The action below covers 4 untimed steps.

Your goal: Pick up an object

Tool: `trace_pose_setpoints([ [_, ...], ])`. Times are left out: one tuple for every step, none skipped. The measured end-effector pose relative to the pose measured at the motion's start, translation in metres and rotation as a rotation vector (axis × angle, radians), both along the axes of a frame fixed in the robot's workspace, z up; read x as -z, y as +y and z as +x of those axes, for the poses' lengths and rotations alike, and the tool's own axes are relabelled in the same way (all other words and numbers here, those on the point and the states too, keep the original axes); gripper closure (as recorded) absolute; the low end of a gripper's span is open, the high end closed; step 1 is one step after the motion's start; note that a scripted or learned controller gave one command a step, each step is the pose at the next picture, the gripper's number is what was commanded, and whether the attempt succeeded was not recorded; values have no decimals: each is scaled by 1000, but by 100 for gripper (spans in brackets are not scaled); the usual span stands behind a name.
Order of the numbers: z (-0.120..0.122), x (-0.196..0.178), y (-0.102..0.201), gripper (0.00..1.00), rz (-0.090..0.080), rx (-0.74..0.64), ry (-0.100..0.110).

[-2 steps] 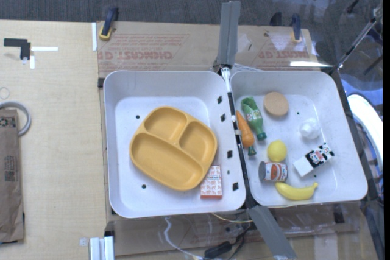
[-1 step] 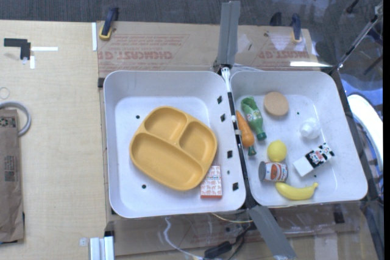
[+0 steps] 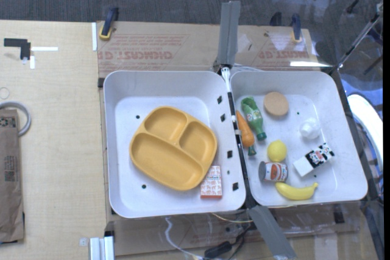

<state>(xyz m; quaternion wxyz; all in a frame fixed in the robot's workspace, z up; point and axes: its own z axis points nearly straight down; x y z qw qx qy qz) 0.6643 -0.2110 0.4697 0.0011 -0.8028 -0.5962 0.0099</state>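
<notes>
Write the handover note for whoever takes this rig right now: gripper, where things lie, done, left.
Left bin: yellow divided plate, small red-and-white carton beside its near corner.
Right bin: green bottle, carrot, round tan disc, lemon, can, banana, black-and-white carton, small white item.
Done: nothing lifted; every object lies in a bin.
Left: the whole pick.

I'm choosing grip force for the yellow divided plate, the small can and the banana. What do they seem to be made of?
The yellow divided plate looks like matte moulded plastic: uniform colour, soft rounded ridges. The small can seems metal, with a greyish rim and a printed label. The yellow banana looks smooth and evenly coloured, probably a plastic toy, though that's uncertain.
</notes>
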Motion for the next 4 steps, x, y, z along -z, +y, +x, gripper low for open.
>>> trace_pose_setpoints([
  [1,-7,1,100,-2,-4,4],
  [3,-14,2,100,-4,-7,8],
  [4,-21,3,100,-6,-11,12],
  [5,-28,4,100,-8,-14,16],
])
